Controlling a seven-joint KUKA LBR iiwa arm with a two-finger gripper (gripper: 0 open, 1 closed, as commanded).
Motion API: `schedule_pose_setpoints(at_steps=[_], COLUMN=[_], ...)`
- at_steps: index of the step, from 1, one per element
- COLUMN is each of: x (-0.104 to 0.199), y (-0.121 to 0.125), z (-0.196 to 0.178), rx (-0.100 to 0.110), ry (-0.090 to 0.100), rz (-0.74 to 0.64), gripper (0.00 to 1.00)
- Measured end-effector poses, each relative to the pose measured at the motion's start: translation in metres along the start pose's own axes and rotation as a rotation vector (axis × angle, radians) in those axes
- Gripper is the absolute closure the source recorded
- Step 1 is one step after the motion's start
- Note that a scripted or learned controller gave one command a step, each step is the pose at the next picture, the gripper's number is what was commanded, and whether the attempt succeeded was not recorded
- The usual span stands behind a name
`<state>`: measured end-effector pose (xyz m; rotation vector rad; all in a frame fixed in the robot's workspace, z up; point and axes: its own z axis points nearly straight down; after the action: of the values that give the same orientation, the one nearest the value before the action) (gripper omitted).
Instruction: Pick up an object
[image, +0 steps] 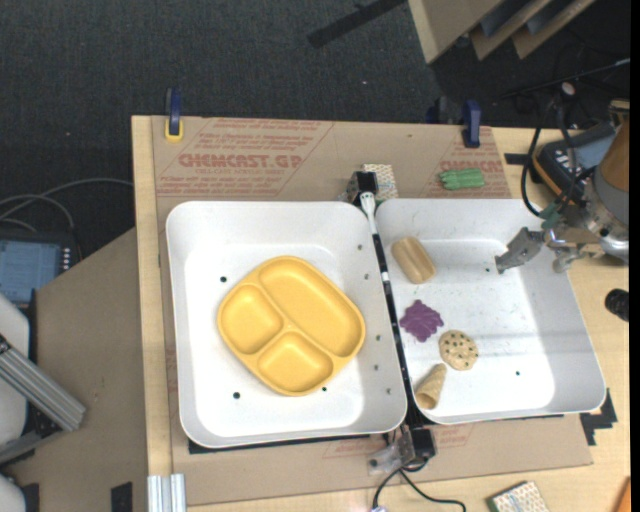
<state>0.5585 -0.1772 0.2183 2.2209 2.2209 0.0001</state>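
Note:
The right bin (560, 400) holds a tan bread roll (412, 260), a purple lumpy piece (421, 320), a round chocolate-chip cookie (458, 349) and a small tan cone (431, 385). All of them lie in the bin's left half. My gripper (538, 254) hangs over the bin's upper right part, open with nothing between its fingers. It is well to the right of the bread roll and above the cookie. A yellow divided plate (290, 325) lies in the left bin (190, 300).
A green object (462, 180) rests on the brown board behind the right bin. Clamps (175, 112) hold the board's far edge. A ridge (385, 300) separates the two bins. The arm and cables (590, 190) crowd the right side.

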Motion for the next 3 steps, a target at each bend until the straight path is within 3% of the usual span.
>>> schedule_pose_setpoints(at_steps=[1, 2, 3], x=[0.044, 0.041, -0.027], y=[-0.039, -0.035, -0.081], z=[0.138, 0.121, 0.083], rx=[0.009, -0.004, -0.001], ry=[0.004, -0.002, -0.003], rz=[-0.001, 0.001, 0.007], gripper=[0.00, 1.00, 1.00])
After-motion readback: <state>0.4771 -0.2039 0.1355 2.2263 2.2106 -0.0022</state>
